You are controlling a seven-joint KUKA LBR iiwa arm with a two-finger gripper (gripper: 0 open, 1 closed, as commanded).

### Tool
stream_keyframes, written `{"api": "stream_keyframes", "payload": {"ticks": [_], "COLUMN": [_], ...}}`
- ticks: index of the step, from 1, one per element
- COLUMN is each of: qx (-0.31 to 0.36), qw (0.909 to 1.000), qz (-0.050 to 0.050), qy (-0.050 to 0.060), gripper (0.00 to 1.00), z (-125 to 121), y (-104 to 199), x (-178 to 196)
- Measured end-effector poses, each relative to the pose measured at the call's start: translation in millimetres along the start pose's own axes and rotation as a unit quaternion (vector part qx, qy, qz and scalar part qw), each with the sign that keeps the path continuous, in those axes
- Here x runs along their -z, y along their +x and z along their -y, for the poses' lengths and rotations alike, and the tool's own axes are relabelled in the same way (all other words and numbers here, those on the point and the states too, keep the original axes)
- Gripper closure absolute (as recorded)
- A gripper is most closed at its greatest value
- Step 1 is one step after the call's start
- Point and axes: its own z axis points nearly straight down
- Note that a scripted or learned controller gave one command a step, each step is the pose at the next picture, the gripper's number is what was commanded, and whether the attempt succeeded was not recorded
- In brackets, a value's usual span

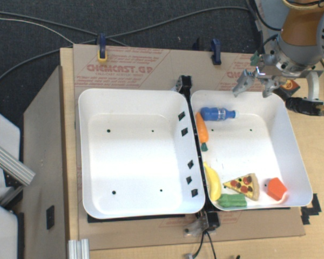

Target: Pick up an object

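Note:
My gripper [255, 84] hangs over the far rim of the right bin [291, 150], open, with nothing between its fingers. Just below and left of it a blue bottle [216, 114] lies on its side near the bin's back wall. An orange carrot [202, 130] rests along the left wall. At the bin's front lie a yellow banana [213, 181], a pizza slice [243, 185], a green block [231, 200] and an orange block [276, 189].
The left bin [97, 161] stands beside the right one, joined by a black divider [190, 139]. Both sit on a cardboard sheet [135, 63] held by clamps. Cables run across the dark floor behind.

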Motion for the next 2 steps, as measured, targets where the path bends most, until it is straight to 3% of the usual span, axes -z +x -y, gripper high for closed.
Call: {"api": "stream_keyframes", "payload": {"ticks": [1,2], "qx": [0.001,0.003], "qw": [1.0,1.0], "qz": [-0.001,-0.002], "qy": [-0.001,-0.001], "gripper": [0.0,0.0], "z": [52.0,126.2], "y": [22.8,68.4], "x": [53.2,101.5]}}
